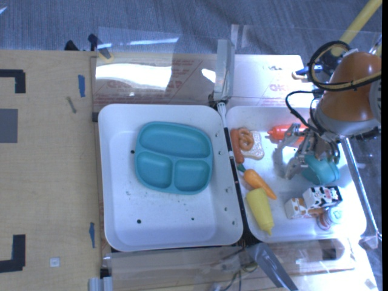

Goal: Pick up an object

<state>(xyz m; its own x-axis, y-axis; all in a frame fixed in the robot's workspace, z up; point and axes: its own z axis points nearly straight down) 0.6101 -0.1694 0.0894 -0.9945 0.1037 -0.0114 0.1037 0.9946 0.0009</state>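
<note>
- The gripper hangs low inside the right bin, just left of a teal cup-like thing. Can't tell if it's open or shut, too much clutter around it.
- Nothing visibly in its grasp.
- Left of the gripper, near the divider between the 2 bins, there's a pretzel on a pale slice, looks like toy food.
- Below and left of the gripper: a toy carrot, and touching its lower end a yellow corn cob.
- Just above-left of the gripper lies a small red-orange item, too blurry to name.
- Below the gripper is a little black-and-white spotted box with an orange-white piece beside it.
- Well left of the gripper, the left bin holds a teal 3-compartment plate.
</note>
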